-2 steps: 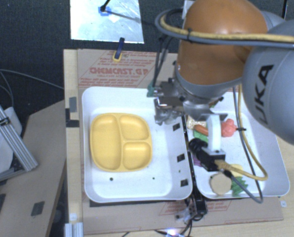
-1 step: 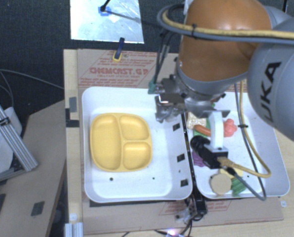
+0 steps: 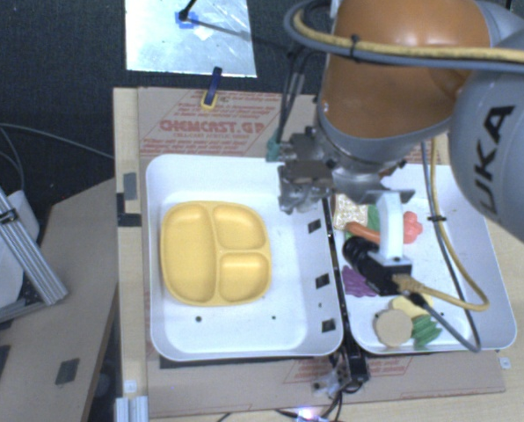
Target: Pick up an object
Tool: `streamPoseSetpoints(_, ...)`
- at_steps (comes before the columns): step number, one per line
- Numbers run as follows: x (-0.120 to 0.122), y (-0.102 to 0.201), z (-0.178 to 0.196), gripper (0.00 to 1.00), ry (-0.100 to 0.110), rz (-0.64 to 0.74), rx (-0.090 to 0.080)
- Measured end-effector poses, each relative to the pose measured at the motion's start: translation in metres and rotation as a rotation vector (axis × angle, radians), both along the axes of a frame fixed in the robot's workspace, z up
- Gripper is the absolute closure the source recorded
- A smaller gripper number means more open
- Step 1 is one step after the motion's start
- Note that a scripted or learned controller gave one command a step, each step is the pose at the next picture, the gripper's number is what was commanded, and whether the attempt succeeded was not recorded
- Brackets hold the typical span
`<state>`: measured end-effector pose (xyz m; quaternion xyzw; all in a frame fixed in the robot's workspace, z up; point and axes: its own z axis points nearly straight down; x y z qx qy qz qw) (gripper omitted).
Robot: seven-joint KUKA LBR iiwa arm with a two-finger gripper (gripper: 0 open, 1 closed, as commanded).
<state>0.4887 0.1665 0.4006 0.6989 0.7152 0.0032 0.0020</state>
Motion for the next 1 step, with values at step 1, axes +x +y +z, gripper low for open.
streamPoseSetpoints(1, -0.0024, -0.0583, -0.0655, 1.0, 0.011, -0.027, -0.005)
